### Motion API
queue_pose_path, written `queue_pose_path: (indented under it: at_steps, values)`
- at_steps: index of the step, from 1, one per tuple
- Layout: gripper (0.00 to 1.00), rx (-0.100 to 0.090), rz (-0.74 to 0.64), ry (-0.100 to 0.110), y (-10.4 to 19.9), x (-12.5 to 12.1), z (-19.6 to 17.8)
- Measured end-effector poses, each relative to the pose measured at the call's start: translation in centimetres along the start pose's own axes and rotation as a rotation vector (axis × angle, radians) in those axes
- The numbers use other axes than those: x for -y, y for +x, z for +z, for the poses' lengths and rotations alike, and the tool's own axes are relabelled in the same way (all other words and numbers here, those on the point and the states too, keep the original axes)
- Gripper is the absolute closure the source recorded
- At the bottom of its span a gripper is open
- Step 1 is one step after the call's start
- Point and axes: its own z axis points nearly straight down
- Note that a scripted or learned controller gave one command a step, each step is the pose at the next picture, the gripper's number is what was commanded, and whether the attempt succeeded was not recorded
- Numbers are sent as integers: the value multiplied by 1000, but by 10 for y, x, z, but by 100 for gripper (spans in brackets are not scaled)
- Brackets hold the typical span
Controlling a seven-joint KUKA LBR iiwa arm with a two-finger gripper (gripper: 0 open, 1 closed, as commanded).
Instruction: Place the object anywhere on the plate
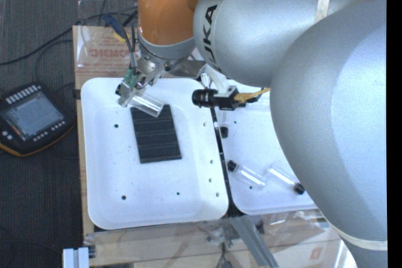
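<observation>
At the bottom of the frame, the right bin [264, 198] holds two clear tubes [246, 174] with dark caps, lying close together. Left of it, the left bin [107, 198] carries a dark ribbed plate [157, 135] near its middle. Above that, at the plate's upper edge, the gripper [129, 92] hangs with a clear tube [146, 105] just below its tip, overlapping the plate's top edge; whether it is actually clamped there cannot be told. A handheld controller [28, 117] lies at far left.
</observation>
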Motion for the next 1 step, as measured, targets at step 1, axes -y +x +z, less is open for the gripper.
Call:
queue_pose_path:
  at_steps: [1]
  values:
    - [100,1,-402,1,28,23,29]
